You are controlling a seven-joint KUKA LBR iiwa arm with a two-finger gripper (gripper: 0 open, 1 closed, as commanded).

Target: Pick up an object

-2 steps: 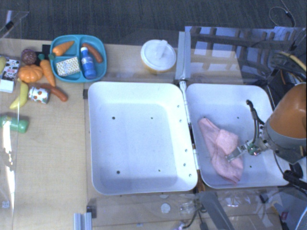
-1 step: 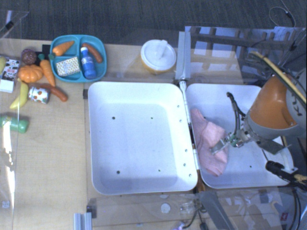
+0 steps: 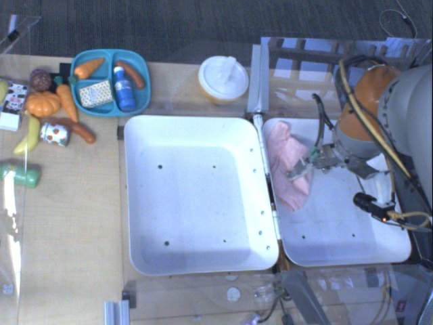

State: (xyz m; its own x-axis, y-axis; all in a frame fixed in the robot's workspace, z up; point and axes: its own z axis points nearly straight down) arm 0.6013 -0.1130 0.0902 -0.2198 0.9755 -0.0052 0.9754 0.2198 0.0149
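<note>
Two shallow white bins sit side by side on the bench (image 3: 67, 249) — the left bin (image 3: 196, 195) fills the middle of the frame, and the right bin (image 3: 345, 235) lies at centre right. A pink cloth (image 3: 287, 164) lies crumpled in the right bin, along its left wall and toward its upper corner. The arm (image 3: 385, 107), grey with an orange band, reaches in from the upper right, and its tool (image 3: 302, 170) sits at the cloth's right edge, touching the fabric; whether the tool is clenched on the cloth or released cannot be told from this slant. Black and yellow cables loop around the arm's wrist. At the upper left of the frame a blue divided plate (image 3: 111, 83) holds toy food, with more toy vegetables scattered on the bench just left of it — a small pumpkin (image 3: 44, 104) and a banana (image 3: 28, 135) among them. A white lidded cup (image 3: 224, 78) stands at upper centre, above the gap between the bins.
</note>
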